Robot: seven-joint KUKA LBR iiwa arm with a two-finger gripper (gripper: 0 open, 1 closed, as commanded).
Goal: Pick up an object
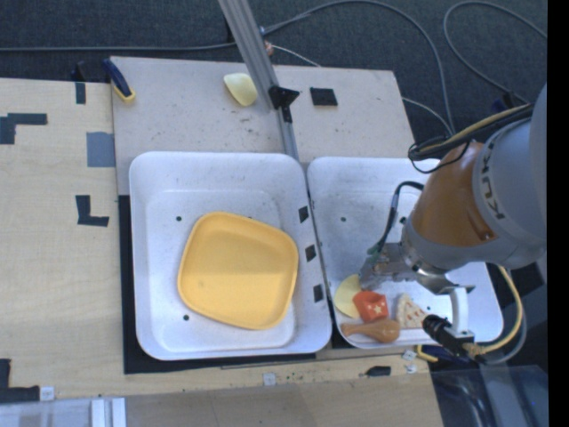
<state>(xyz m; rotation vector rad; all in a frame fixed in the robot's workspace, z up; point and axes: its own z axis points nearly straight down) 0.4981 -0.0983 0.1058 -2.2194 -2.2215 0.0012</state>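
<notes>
White bins (160, 185), "KU" on arm (484, 194)

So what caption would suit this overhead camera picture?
Grey-and-orange arm reaching into the right bin over small toy foods; yellow plate in the left bin.

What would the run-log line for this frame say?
arm: over right bin | gripper: low above red piece | grasp: none seen | nearby: tan wooden piece | left bin: yellow plate

Pale wooden bench (53, 238), two white bins (160, 185) side by side, small yellow piece (240, 89) near back edge
</notes>
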